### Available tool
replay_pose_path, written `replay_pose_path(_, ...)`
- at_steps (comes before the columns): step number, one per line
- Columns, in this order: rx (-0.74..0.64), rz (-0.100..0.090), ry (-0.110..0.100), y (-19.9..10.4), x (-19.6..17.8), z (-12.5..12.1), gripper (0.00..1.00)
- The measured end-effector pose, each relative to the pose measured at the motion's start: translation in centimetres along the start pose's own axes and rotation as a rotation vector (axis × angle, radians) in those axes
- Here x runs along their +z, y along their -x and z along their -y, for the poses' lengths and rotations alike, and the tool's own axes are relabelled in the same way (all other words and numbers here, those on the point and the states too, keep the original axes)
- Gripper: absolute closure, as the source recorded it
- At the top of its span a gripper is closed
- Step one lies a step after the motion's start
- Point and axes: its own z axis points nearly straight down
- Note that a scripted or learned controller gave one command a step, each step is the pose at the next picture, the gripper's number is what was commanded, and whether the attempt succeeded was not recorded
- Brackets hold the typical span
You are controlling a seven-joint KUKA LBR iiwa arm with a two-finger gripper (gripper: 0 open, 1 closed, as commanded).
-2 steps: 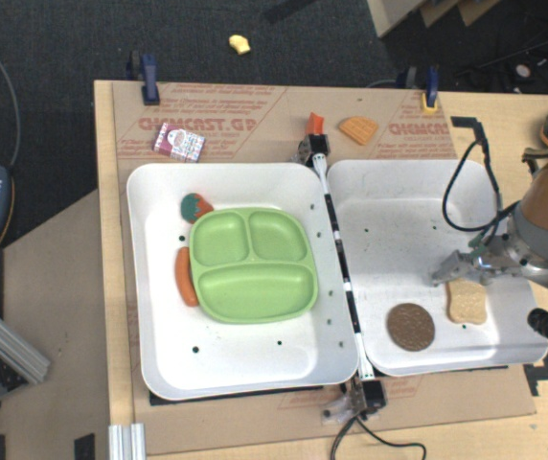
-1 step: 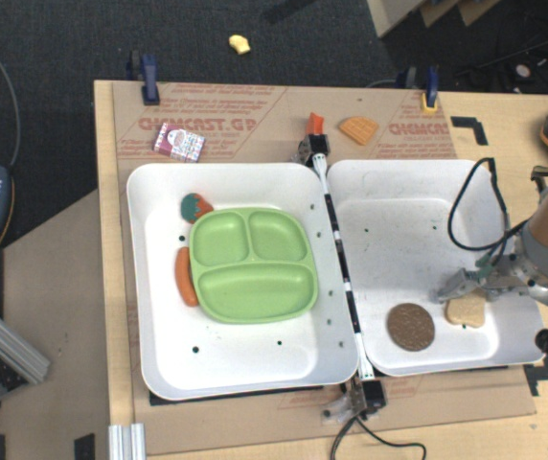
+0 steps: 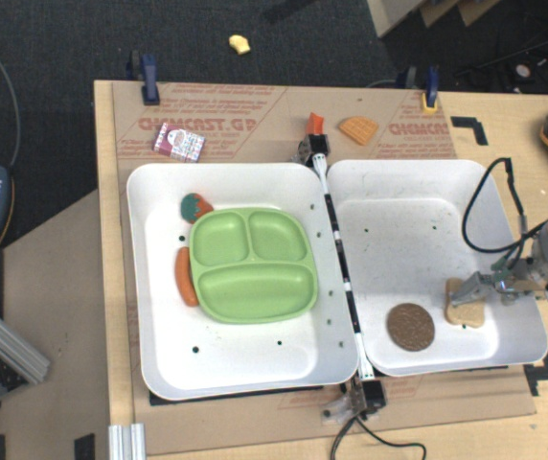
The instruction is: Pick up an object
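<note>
The counter point(image 3: 111, 257) carries two white bins. The left bin point(image 3: 159, 353) holds a green divided plate point(image 3: 252, 264). In the right bin point(image 3: 389, 199), a round brown cookie point(image 3: 411, 327) lies near a tan toast piece point(image 3: 466, 307). The hand point(image 3: 473, 290) hovers at the toast's top edge; its spread I cannot tell. Gripping that thin edge, it may slip off.

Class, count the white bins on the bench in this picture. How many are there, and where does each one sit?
2. The left bin holds a green divided plate. The right bin beside it holds a brown round disc and a tan piece by the gripper.
</note>
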Motion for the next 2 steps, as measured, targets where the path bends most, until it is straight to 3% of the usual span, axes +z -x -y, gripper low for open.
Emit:
replay_pose_path(1,-0.006,-0.001,0.001,-0.8,2.6,-4.6,0.00)
replay_pose_path(2,-0.005,-0.008,-0.001,-0.4,2.8,-2.0,0.00)
